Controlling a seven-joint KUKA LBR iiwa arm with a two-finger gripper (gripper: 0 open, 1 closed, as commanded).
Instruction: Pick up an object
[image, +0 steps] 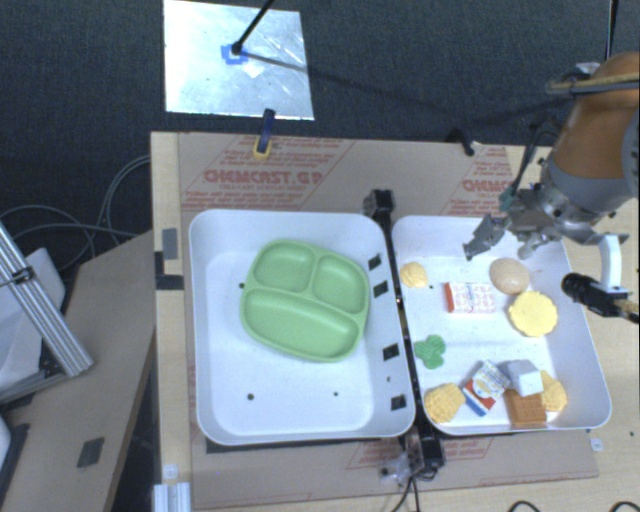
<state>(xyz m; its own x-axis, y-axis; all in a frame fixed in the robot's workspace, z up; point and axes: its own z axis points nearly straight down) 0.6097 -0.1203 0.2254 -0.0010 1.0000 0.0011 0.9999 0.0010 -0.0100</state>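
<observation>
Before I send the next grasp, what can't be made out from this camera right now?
- Gripper: small and blurred in the camera view, over the right bin's far end; its opening is unreadable, and nothing is visibly between the fingers.
- Arm: cut off by the picture's right edge.
- Red-and-white packet: print too small to read.
- Pile at the right bin's near corner: items overlap, so their outlines are unclear.

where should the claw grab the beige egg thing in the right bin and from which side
Take the beige egg across its narrow middle, coming straight down from above. It lies on its side on the right bin floor, rounded with no handle or edge. Bare floor shows around it, with the yellow disc and the red and white packet lying apart, so the fingers should fit. The claw hangs just up-left of it.
</observation>
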